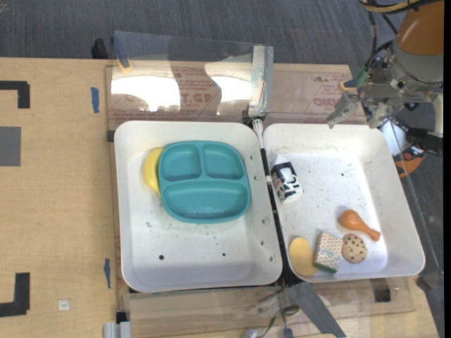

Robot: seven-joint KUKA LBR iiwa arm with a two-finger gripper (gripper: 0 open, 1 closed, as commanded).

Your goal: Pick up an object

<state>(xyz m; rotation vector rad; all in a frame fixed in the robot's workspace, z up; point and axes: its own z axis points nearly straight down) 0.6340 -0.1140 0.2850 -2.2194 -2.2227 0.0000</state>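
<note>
Camera view, looking down on your desk (49,189): two white bins side by side. Your pincer (357,111) hangs at the upper right, over the back rim of the right bin (394,189), with the grey arm and its orange band (421,27) above it. You can see two thin fingers (341,110) splayed apart, so it reads as open, and nothing sits between them.

In the right bin, your candidates: a small black-and-white block (285,182) lies up against the divider on the left side. Toward the front right, an orange drumstick-shaped toy (359,224) lies at a slant. Just below it sits a round cookie (354,248), touching a small patterned box (328,251), and beside that box a pale yellow rounded piece (301,256) rests near the front left corner. All of these are well apart from the pincer.

In the left bin (134,245), a teal divided plate (204,181) lies flat in the upper half, and a yellow object (151,169) peeks out from under its left edge.
</note>
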